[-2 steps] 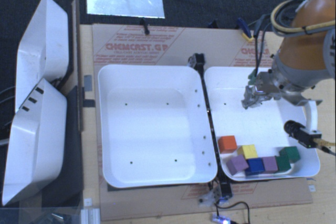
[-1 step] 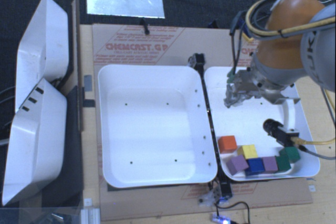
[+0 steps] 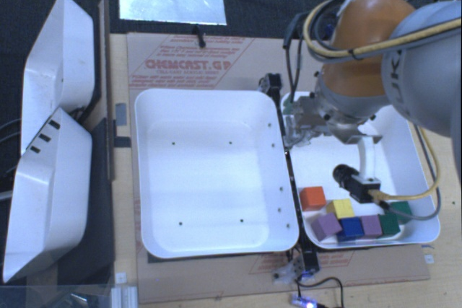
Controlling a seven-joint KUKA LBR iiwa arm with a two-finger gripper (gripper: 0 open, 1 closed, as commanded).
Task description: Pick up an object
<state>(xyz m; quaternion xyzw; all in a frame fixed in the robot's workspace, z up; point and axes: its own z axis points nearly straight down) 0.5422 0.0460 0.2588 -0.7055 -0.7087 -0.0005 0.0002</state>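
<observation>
Clearly the end effector hangs above the right bin, grip state unreadable; it should shift nearward and centre over the orange block before descending.

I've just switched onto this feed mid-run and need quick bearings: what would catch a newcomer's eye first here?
The big grey arm with its orange band dominates the upper right, leaning over the right bin. Next come the bright blocks bunched in that bin's near corner: an orange block, a yellow block, a blue block and a purple block packed close. The left bin sits alongside.
</observation>
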